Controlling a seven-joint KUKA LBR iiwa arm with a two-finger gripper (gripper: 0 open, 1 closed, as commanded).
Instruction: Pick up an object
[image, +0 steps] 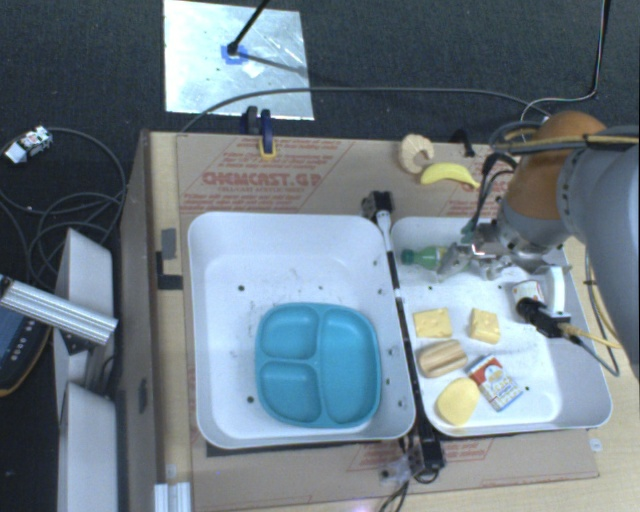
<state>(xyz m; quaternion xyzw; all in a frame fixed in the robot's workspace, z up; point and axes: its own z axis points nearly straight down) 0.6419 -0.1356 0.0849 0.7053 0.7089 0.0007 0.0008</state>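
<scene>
Up back in the shallow white right-hand bin (585, 385), spotted the metal two-finger gripper (468, 256) just beside the small green plastic bottle (420, 257), presumably for a grab, couldn't tell if spread or clamped.

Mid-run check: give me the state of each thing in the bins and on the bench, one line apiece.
gripper: low in the right bin, beside the green bottle.
green bottle: lying on its side, right bin.
blue plate: flat in the left bin, upright.
bread roll: lying flat.
small box: lying flat, face up.
banana: on the bench outside the bins.
</scene>
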